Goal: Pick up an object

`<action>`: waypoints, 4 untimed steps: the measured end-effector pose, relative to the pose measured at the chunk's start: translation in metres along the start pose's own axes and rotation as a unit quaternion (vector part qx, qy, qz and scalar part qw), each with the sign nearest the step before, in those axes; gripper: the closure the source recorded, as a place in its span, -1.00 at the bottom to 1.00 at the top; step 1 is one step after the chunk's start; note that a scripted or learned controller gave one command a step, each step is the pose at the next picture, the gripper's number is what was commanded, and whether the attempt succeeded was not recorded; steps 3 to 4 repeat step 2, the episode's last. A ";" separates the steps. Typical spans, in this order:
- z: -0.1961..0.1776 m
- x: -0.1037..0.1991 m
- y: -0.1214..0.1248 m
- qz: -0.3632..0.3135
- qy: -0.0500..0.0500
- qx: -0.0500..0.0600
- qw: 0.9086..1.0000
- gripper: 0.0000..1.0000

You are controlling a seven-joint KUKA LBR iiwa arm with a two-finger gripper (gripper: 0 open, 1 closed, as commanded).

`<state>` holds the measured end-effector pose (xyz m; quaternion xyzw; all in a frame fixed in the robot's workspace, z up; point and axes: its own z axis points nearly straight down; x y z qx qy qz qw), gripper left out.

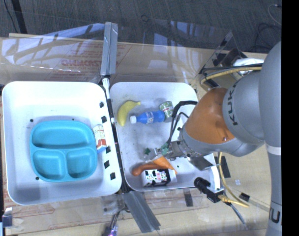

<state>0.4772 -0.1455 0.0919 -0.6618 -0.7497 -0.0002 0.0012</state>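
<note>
In the right bin [139,90] lie a yellow banana [126,111], a blue water bottle [149,117] with a white cap, and a small green and silver packet [165,105] at the bottle's far end. Near the front wall an orange carrot [145,166] rests against a black and white can [157,177] lying on its side. My gripper [166,149] reaches down into the bin's front right part, just above the carrot's right end and beside a small green scrap [146,151]. The orange wrist and grey arm cover most of it.
The left bin [21,97] holds a blue divided tray [63,149] and a small white tube with a red label [99,135] against its right wall. A grey divider bar [109,48] runs between the bins. Cables hang at the right bin's front right corner.
</note>
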 end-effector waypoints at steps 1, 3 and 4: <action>-0.010 0.000 0.001 -0.003 0.000 0.000 1.000 1.00; -0.100 0.067 0.037 0.113 -0.001 0.000 0.994 1.00; -0.100 0.067 0.037 0.113 -0.001 0.000 0.994 1.00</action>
